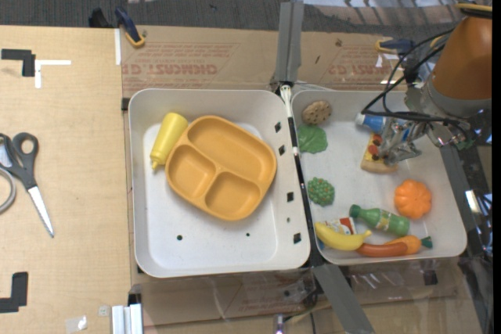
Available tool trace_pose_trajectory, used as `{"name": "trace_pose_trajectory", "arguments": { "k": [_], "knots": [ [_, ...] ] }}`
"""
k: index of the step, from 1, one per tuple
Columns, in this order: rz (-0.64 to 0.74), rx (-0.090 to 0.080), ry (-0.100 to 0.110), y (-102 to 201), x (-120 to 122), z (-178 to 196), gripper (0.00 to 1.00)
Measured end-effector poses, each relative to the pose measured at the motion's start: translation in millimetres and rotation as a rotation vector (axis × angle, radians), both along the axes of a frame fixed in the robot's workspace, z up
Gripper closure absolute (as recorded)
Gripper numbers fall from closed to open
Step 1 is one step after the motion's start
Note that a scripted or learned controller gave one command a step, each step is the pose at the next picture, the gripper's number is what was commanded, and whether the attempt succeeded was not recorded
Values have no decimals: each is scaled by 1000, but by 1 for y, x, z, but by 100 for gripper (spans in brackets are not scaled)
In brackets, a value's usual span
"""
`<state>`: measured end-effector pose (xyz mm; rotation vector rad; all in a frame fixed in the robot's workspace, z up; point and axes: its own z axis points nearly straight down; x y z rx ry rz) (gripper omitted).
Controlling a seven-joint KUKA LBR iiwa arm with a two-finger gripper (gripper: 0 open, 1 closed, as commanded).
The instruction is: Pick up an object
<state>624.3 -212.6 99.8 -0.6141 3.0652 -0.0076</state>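
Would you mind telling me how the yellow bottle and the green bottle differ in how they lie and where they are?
The yellow bottle lies in the left bin, resting against the orange divided tray; the green bottle lies in the right bin among toy foods. The yellow bottle points nearly along the bin's depth, the green one crosswise. The yellow one looks bigger. Both lie on their sides.

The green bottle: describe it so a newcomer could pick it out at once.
Look in the right bin, along its near edge. The green bottle lies on its side there, just above the banana and carrot. It alone is dark green with a red label.
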Motion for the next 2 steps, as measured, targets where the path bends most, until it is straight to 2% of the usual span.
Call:
{"name": "trace_pose_trajectory", "arguments": {
  "k": [1,2],
  "knots": [
    [-144,1,3,3,-81,0,0],
    [-152,0,-15,-7,-121,2,0]
  ]
}}
